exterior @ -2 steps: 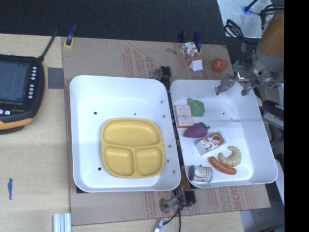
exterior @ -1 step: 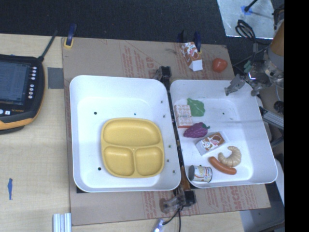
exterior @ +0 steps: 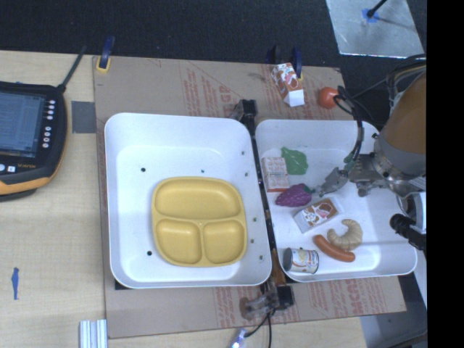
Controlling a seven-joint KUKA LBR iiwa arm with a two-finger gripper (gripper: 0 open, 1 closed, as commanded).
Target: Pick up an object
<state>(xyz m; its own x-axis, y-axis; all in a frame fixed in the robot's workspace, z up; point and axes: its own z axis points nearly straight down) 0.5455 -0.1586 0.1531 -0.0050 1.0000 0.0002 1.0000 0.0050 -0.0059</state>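
Brown cardboard [exterior: 181, 93] covers the bench beneath two glossy white plastic bins. One yellow three-compartment plate [exterior: 199, 220] lies in the left bin [exterior: 123, 194]. Right bin [exterior: 377, 267] holds one curved tan croissant [exterior: 346, 233], one red sausage [exterior: 333, 248] lying diagonally, one purple grape bunch [exterior: 293, 194], one green leaf [exterior: 294, 160], one can [exterior: 301, 260]. Grey metal gripper [exterior: 328, 185] hovers beside the grapes, fingers apart, empty.

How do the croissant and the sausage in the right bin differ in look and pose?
The croissant is pale tan, thick and curved like a crescent; the sausage is reddish, thin and nearly straight. The croissant lies farther from the camera, the sausage just below it in the view, slanting down to the right. Both lie flat in the right bin, close together.
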